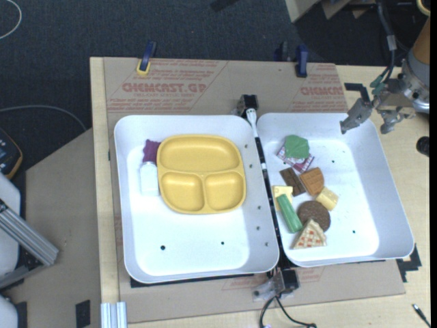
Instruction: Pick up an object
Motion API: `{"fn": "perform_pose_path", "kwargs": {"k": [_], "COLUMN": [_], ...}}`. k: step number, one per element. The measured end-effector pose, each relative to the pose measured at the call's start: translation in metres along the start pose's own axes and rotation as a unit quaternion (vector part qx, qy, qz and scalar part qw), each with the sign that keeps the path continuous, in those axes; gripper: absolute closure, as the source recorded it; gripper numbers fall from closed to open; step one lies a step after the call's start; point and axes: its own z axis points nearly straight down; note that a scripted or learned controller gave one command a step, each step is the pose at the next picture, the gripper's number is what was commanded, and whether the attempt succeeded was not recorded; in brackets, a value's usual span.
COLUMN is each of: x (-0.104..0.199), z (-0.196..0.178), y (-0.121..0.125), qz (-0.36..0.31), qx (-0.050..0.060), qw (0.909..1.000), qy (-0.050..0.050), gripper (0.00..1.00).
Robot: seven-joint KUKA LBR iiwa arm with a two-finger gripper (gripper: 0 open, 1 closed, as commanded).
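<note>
Bench board (205, 80) — red print "CHEMCAST GP", left of centre; same print at right (321, 91), partly legible.

The arm (418, 60) comes in from the right edge, high in the view, with only its lower part showing: a grey wrist (415, 80) below a tan-orange section at the frame's border. Dark cables run down along it from above. The gripper (372, 117) hangs off the wrist toward the left and slightly downward. Its two grey fingers (355, 118) are spread apart, one reaching out left, the other shorter and nearer the wrist, with nothing between them. The wrist is tilted, not plumb.
</note>
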Motion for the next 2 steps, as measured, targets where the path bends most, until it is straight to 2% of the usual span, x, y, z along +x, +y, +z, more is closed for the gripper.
{"fn": "perform_pose_path", "kwargs": {"k": [1,2], "x": [0.001,-0.005], "z": [-0.008,0.053], "y": [0.002,0.003], "qz": [-0.001,-0.001], "qx": [-0.007,-0.004], "qw": [1.0000,1.0000], "qy": [-0.001,-0.001], "gripper": [0.00,0.00]}}
